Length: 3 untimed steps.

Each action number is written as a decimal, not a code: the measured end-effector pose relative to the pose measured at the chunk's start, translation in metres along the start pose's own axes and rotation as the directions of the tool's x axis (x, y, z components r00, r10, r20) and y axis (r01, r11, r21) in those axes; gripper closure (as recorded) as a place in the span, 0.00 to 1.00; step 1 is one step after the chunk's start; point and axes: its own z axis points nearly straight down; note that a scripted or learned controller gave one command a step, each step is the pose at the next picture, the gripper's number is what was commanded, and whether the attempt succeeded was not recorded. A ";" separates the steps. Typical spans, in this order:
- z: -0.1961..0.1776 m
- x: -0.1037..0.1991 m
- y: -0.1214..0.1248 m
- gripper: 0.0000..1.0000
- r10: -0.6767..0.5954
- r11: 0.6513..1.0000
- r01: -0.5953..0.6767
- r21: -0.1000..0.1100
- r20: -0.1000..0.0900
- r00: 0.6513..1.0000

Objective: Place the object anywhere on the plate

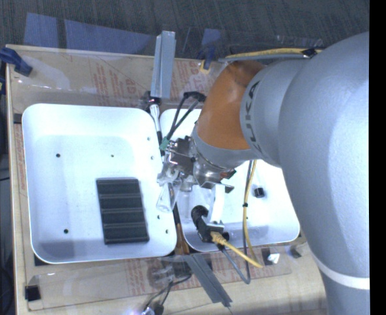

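2 white bins (42, 176), 1 dark ribbed plate (121, 210), 1 arm (298, 130).

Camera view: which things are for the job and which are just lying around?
For the job: black ribbed plate, left bin under it, gripper.
Just lying about: yellow cable, blue clamp, small black piece in the right bin.

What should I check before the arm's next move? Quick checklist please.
1. Plate located: dark ribbed plate lies flat in the left bin. Ok.
2. Plate surface free for a drop: nothing lies on it. Ok.
3. Object in the gripper: the wrist hides it. Cannot tell.
4. Gripper over the plate: it hangs at the divide between the bins, right of the plate. Not ok.
5. Right bin contents: the arm covers most of it. Cannot tell.
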 end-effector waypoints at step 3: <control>0.044 0.134 -0.025 0.00 0.004 1.000 -0.004 0.000 0.002 1.000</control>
